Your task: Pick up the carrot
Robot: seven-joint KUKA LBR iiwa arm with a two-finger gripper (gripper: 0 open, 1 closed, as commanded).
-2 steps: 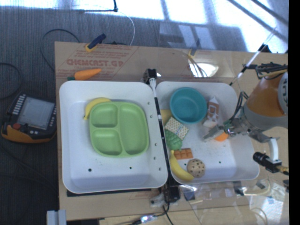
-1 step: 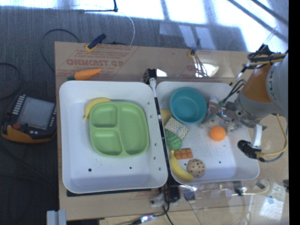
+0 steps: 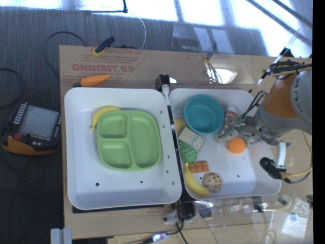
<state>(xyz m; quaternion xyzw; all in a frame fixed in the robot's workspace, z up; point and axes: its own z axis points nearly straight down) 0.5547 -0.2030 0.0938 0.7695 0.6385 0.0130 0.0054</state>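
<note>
Well, the bench (image 3: 152,65) is the biggest thing under me, a tan board carrying two white bins side by side. The left bin (image 3: 81,187) holds a green divided plate (image 3: 128,139), with a banana (image 3: 101,113) tucked against the plate's upper left edge. The right bin (image 3: 249,179) is busier: a teal bowl (image 3: 204,114) sits near its top, and my arm (image 3: 292,103) reaches in from the right, orange band above the wrist. My gripper (image 3: 239,130) hangs low over this bin, just right of the bowl; I cannot tell how its tips stand. An orange ball (image 3: 236,145) lies just below my gripper. Along the bin's left side sit a checkered green-and-white piece (image 3: 191,138) and a green block (image 3: 187,153), with a second banana (image 3: 193,182) curving along the lower left. Beside that banana are a small orange waffle-like piece (image 3: 198,166) and a spotted brown ball (image 3: 212,182). The carrot (image 3: 94,80) lies outside both bins, on the bare bench just above the left bin's upper left corner, well apart from my gripper.
</note>
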